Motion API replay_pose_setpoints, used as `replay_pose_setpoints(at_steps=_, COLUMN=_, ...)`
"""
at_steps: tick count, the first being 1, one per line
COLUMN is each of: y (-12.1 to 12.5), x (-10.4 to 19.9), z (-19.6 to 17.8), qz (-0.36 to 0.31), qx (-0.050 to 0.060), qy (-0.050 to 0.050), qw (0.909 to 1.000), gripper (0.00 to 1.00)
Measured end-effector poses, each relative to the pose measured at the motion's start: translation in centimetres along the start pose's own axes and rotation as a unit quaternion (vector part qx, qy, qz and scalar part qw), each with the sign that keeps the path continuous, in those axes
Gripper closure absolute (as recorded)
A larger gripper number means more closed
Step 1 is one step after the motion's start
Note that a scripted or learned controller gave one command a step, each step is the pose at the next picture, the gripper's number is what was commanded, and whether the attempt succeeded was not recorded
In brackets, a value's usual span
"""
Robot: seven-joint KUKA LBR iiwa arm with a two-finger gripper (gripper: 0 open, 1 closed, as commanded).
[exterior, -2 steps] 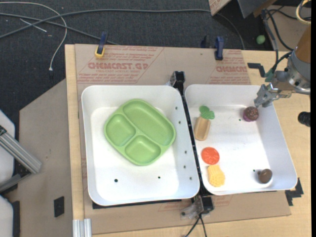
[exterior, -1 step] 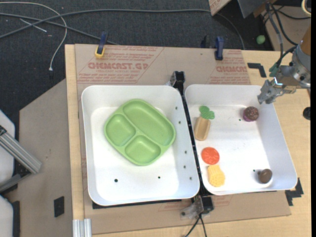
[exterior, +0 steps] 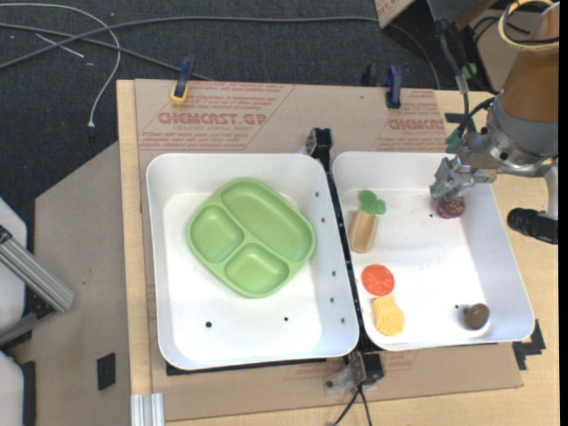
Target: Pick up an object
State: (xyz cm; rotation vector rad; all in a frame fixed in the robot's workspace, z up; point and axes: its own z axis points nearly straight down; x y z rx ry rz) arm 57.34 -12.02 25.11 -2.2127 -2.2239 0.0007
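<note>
Hovering pincer (exterior: 450, 193) over roundish purple object (exterior: 452, 208); long axis, finger state unclear.

- We've got a cardboard-topped bench (exterior: 266, 118) carrying everything.
- Left white bin (exterior: 169, 264) sits right on it.
- Right white bin (exterior: 501, 264) is just beside the left bin, touching along the middle.
- Two blue clamps (exterior: 183, 78) grip the cardboard edge beyond the left bin.
</note>
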Motion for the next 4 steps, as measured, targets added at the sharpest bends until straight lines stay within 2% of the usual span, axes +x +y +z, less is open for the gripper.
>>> replay_pose_setpoints(at_steps=1, y=-0.9, x=5.6, z=-0.6, qz=-0.001, qx=-0.001, qy=0.000, qw=1.0000, gripper=1.00)
replay_pose_setpoints(at_steps=2, y=-2.1, x=11.2, z=0.9, qz=0.000, qx=0.000, qy=0.000, qw=1.0000, gripper=1.00)
replay_pose_setpoints(at_steps=3, y=-3.5, x=16.2, z=0.5, qz=0.000, qx=0.000, qy=0.000, qw=1.0000, gripper=1.00)
replay_pose_setpoints(at_steps=4, y=-3.6, x=20.7, z=1.0, qz=0.000, qx=-0.001, qy=0.000, qw=1.0000, gripper=1.00)
